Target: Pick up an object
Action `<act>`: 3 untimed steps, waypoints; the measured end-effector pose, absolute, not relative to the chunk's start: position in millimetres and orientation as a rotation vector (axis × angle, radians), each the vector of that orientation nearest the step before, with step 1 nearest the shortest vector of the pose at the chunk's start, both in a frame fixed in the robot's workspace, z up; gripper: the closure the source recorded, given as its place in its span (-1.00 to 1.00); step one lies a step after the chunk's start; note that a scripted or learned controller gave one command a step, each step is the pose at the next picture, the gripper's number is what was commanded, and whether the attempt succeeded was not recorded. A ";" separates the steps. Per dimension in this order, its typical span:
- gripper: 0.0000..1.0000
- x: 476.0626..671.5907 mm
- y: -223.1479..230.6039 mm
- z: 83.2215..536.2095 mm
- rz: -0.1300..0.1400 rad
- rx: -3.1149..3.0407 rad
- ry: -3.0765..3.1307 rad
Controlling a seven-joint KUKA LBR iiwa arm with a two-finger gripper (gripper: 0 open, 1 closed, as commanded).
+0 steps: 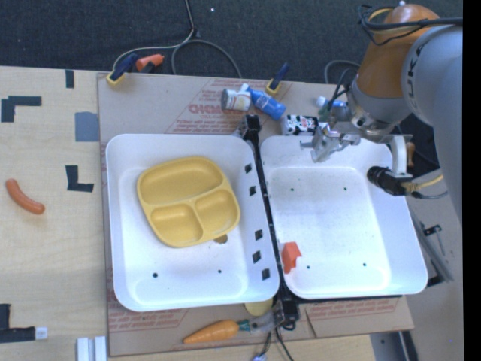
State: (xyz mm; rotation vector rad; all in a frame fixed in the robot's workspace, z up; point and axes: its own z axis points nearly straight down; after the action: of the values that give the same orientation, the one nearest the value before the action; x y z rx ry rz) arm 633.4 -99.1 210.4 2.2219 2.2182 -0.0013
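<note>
Camera position: fixed above the table [52,277], moderately far
Facing: downward at a slant onto two shallow white plastic bins [120,277]

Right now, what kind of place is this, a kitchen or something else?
Probably a robot test bench, not a kitchen: a robot arm reaches over two white bins, and the yellow plate and carrot look like toys.
</note>
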 end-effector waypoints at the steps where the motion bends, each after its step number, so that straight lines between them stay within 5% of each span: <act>1: 1.00 655.4 -108.2 193.4 -0.002 2.220 2.221; 2: 1.00 650.8 -107.5 210.6 0.000 2.221 2.221; 3: 1.00 667.7 -150.5 202.6 -0.002 2.222 2.218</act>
State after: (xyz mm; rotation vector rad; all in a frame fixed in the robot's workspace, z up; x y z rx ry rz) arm 667.7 -150.5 202.6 2.2223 2.2176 -0.0020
